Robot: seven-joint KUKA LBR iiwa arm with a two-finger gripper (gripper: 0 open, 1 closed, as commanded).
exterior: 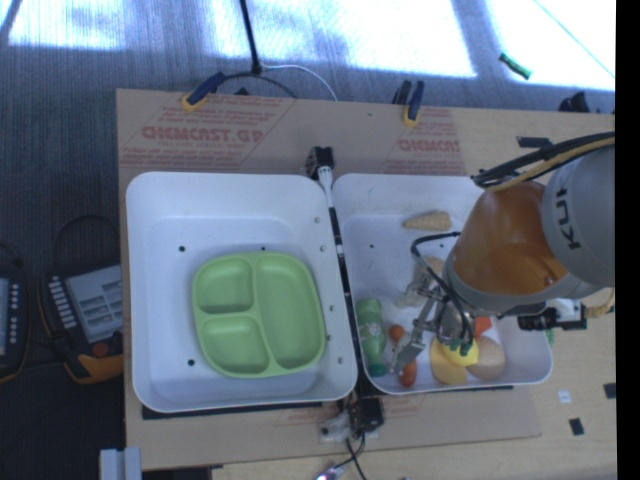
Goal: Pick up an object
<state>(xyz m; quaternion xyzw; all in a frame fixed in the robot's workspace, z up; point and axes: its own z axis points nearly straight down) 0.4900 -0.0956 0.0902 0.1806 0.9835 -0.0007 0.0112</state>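
Several small toy foods lie in the right bin, near its front: a green bottle, yellow piece, orange carrot-like piece. They look light, stiff and smooth; grip across the narrow middle. The claw hangs just above them, the arm hiding more; whether it is apart or together I cannot tell.

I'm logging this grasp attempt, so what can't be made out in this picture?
- Gripper: too small and cluttered to show whether it grips anything.
- Yellow object: partly covered by the gripper; type unclear.
- Right bin: its far-right part is hidden under the arm.
- Small red items: too small to identify.
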